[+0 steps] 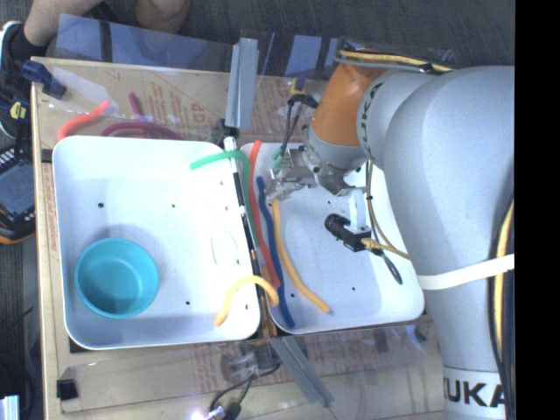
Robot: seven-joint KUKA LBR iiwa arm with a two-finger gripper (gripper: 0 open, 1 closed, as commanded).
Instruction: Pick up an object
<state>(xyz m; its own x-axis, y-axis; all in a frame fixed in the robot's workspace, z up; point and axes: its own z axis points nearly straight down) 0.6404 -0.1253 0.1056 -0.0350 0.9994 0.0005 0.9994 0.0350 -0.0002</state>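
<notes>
- Orange flexible strip (296,265), long and thin like a rubbery cord, lies in the right white bin (385,297) just below the gripper (282,185), running from near the fingertips away toward the bin's near corner. It looks light and limp, so it would probably sag from either side of a pinch; a hold near its middle, across its narrow width, seems safest.
- Grey arm with an orange band (346,103) reaches in behind the gripper and hides the far part of that bin.
- Left white bin (149,178) sits to the gripper's far side, holding a round blue bowl (116,276) well apart from the gripper.
- Blue strip (273,274) and red strip (261,226) lie just beside the orange one, against the bin wall; crowding could spoil a clean pinch.
- Green strip (214,159) and yellow curved strip (245,292) drape over the shared rim.
- Whether the gripper is spread or closed cannot be told from this slant.
</notes>
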